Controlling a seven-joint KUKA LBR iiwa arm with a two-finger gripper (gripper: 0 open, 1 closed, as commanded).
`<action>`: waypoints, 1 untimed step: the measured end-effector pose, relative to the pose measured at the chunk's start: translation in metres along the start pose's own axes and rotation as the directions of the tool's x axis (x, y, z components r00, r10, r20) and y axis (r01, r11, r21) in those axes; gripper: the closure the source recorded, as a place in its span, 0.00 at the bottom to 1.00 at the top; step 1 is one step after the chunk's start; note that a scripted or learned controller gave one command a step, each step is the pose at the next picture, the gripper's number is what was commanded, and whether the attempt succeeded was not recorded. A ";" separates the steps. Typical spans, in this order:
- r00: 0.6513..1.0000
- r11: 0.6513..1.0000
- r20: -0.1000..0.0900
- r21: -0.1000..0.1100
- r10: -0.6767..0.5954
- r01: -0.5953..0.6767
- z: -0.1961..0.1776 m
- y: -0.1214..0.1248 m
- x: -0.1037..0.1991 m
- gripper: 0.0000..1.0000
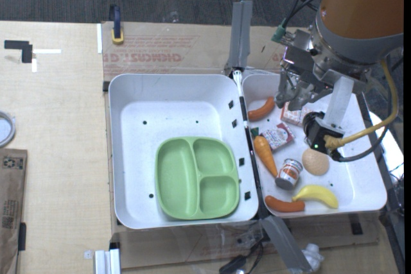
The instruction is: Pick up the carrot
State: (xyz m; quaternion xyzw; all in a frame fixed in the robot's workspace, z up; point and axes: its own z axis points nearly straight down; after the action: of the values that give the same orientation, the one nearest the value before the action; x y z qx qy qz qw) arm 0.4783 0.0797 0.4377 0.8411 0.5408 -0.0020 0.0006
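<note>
Carrot (265, 155) below-left of fingers (292, 99)

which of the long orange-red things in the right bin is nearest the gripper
The sausage at the bin's far left, just left of the gripper. The carrot lies mid-bin, farther off, and the second sausage lies at the near edge beside the banana.

Carrot in my right bin — gripper above it.
I see the carrot (265, 155) beside a can (289, 173); gripper (292, 99) hovers near a sausage (261, 109).

Orange carrot (265, 155); green divided plate (197, 177); yellow banana (317, 195); white bins (122, 138).
</note>
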 end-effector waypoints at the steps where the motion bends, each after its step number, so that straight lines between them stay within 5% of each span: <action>1: 0.990 0.990 0.001 0.002 -0.142 0.142 0.074 -0.011 0.037 1.00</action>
State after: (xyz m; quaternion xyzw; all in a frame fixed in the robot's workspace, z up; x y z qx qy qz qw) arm 0.4833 0.1176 0.3641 0.8006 0.5992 -0.0030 0.0000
